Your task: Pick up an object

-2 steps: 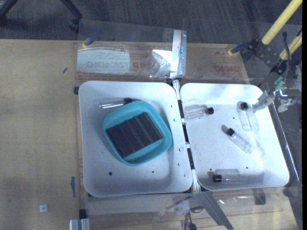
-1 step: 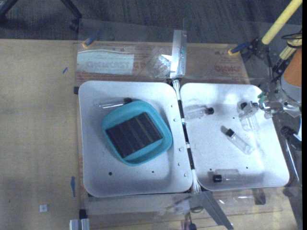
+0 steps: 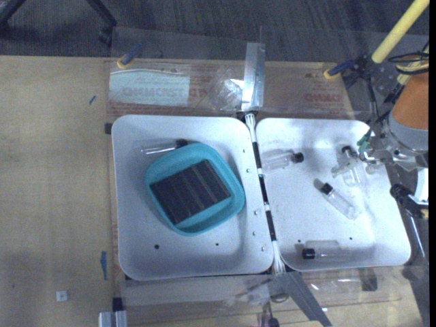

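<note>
Nearest in the right bin (image 3: pixel 392 247) lay a clear, black-capped vial (image 3: pixel 321 251), and a second vial (image 3: pixel 335 197) lay farther in. Just beyond it, the end effector (image 3: pixel 360 154) hung low over a clear piece (image 3: pixel 351 176) near the bin's right side. Whether it was clenched or released could not be told. The step looked like the approach. The next move called for settling squarely over that piece and closing on it.

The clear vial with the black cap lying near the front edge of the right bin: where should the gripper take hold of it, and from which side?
Probably from straight above, fingers closing across the middle of the vial. It lies flat, parallel to the right bin front rim, black cap towards the left; the clear body is the longest graspable part. The close rim leaves little finger room.
</note>
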`<state>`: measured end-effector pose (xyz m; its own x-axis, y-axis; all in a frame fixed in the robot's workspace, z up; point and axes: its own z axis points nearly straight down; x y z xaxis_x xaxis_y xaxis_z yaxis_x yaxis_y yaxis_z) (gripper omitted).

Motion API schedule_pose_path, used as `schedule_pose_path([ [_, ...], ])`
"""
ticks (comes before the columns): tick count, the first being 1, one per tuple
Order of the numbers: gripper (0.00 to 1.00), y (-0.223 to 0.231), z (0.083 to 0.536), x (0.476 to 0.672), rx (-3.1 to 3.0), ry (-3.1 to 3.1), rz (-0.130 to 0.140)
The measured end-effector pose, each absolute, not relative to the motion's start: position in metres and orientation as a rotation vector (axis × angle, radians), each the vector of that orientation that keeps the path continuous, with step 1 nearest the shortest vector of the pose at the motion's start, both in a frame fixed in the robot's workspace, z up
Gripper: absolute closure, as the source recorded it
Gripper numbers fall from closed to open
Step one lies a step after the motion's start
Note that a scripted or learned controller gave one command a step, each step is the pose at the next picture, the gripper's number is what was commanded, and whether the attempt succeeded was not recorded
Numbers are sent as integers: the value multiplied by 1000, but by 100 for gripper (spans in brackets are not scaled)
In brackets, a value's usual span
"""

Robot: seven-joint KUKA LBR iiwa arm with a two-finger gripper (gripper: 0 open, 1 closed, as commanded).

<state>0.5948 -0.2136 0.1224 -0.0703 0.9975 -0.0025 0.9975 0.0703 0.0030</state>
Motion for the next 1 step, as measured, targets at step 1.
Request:
schedule_pose_path([
  [1,0,-166,88,600,2216,2220,5],
])
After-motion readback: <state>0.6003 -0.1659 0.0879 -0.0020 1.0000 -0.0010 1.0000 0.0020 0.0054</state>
